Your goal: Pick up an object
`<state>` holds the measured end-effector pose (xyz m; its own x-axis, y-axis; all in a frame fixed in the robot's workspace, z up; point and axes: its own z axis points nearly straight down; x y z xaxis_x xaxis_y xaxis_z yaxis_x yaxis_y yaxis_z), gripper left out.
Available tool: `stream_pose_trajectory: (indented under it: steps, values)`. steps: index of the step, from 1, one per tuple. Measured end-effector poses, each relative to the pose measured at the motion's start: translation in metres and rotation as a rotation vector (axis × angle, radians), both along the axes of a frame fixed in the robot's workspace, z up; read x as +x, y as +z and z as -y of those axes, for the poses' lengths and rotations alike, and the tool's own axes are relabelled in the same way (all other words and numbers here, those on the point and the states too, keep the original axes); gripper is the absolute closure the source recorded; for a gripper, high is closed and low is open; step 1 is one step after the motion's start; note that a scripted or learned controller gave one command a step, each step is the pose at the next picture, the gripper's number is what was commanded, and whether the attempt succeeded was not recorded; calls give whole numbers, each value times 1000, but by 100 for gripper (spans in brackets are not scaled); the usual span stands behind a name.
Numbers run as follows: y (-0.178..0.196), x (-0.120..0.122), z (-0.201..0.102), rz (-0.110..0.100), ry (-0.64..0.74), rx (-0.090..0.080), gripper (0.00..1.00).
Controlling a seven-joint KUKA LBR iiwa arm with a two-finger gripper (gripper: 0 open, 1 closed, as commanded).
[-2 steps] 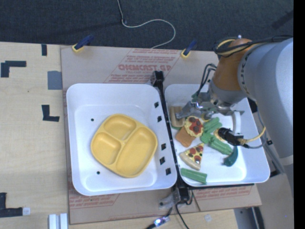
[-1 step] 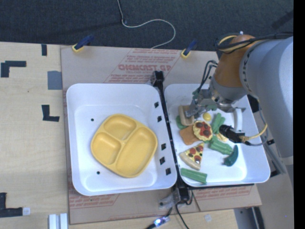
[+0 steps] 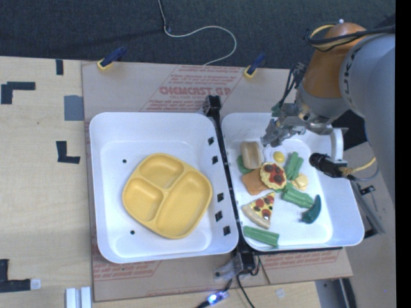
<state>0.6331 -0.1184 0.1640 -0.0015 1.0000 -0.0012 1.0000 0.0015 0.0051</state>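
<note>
Green bean [image 3: 261, 236] front; claw [image 3: 272, 136] above toy food.

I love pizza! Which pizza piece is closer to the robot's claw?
The round pizza, just below the gripper. The triangular slice lies farther down the bin.

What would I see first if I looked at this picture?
Probably the big yellow plate with three sections, sitting in the left white bin. Next, the heap of colourful toy food in the right white bin, like the pizza slice near the front. Then the grey and orange robot arm reaching in from the right, its gripper over the back of that bin.
</note>
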Motion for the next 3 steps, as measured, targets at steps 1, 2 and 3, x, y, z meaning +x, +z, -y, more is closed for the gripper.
stream_pose_trajectory:
  steps: [1, 2, 3]
  values:
    - [48, -8, -2, -1, 0, 0, 100]
    - [61, -7, -2, -4, 0, 1, 100]
    - [53, -19, -51, -8, 4, 2, 100]
